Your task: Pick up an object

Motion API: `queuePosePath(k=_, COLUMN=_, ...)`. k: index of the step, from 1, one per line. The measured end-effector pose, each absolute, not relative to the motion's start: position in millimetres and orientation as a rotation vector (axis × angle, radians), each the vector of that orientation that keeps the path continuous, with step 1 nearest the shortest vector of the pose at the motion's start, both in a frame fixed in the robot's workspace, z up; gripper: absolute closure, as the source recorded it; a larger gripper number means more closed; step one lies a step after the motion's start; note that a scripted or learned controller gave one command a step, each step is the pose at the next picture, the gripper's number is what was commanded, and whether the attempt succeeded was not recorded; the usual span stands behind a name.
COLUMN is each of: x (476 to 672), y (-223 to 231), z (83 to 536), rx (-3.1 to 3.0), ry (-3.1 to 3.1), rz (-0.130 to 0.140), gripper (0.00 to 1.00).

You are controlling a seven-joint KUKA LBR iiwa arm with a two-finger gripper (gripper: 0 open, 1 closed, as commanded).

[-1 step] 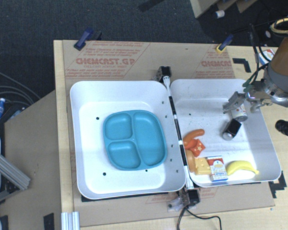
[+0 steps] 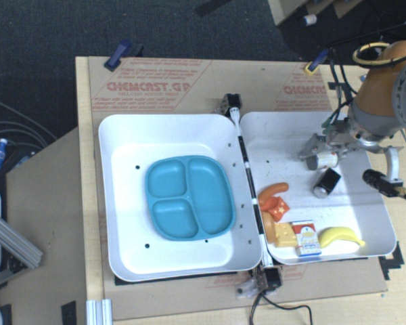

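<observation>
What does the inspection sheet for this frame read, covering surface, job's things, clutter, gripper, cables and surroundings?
Surface: cardboard-covered bench bearing two white bins, left bin and right bin.
Job's things: in the right bin, a banana, a small box, an orange sausage-shaped toy, a red piece, a cheese-coloured block and a black cylinder.
Clutter: blue divided plate in the left bin.
Gripper: gripper low over the right bin's far part; grasp cannot be judged.
Cables: dark cables on the floor at left.
Surroundings: dark carpet; blue clamp at the bench's far edge.
</observation>
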State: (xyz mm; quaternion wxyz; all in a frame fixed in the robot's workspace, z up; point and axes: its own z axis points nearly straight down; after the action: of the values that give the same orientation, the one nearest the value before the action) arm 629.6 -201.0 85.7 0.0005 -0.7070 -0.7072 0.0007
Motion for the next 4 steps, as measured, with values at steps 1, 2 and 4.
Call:
queuePosePath(k=1, x=631.3, y=-201.0, z=97.6, rx=-2.222, ry=-2.226, rz=-0.001, gripper=1.00)
queuePosePath(k=2, x=631.2, y=-200.9, z=97.4, rx=-2.222, ry=-2.226, rz=0.000, gripper=0.00)
queuePosePath(k=4, x=669.9, y=-163.0, z=100.3, rx=-2.227, ry=-2.232, rz=-0.005, gripper=1.00)
